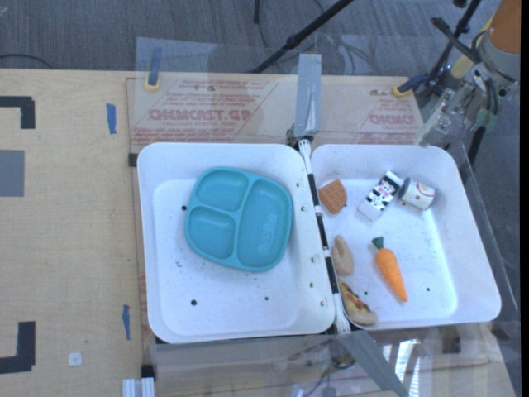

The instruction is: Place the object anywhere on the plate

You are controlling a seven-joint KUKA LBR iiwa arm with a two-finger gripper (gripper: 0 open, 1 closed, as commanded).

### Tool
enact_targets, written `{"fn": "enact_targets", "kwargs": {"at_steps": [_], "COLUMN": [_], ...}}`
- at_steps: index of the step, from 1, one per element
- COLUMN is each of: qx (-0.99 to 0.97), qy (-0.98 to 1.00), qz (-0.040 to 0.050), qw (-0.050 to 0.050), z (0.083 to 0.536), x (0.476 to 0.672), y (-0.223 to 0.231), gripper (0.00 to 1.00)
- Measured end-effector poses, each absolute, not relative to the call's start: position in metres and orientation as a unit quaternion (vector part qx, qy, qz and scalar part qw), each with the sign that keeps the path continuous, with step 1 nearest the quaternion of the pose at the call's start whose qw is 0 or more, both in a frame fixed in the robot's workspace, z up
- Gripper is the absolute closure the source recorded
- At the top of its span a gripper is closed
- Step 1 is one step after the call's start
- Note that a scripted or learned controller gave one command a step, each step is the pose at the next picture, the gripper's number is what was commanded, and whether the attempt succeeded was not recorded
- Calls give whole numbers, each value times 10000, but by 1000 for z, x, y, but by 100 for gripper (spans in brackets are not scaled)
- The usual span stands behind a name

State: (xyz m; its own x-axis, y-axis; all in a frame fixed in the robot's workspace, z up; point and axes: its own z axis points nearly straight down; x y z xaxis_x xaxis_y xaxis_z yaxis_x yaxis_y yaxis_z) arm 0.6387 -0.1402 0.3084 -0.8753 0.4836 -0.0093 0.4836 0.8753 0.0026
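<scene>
Atop the table, L bin held a teal plate. R bin had carrot, cracker, carton, w/ arm at top-right corner; claw state: can't tell.

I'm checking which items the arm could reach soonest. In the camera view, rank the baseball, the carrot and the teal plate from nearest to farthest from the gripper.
Gripper sits at the upper right, beyond the bins.
1. Baseball, right bin's upper part.
2. Carrot, right bin's lower middle.
3. Teal plate, left bin.
</scene>
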Motion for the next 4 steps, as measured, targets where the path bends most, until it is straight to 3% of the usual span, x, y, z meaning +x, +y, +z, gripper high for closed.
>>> {"fn": "enact_targets", "kwargs": {"at_steps": [1, 2, 3, 4], "qx": [1949, 1879, 1841, -1512], "qy": [9808, 9822, 9829, 9885], "qz": [7, 4, 3, 4], "qw": [16, 21, 20, 36], "z": [277, 222, 198, 222], "x": [630, 628, 607, 585], "y": [-72, -71, -83, -115], "gripper": [100, 100, 100, 100]}}
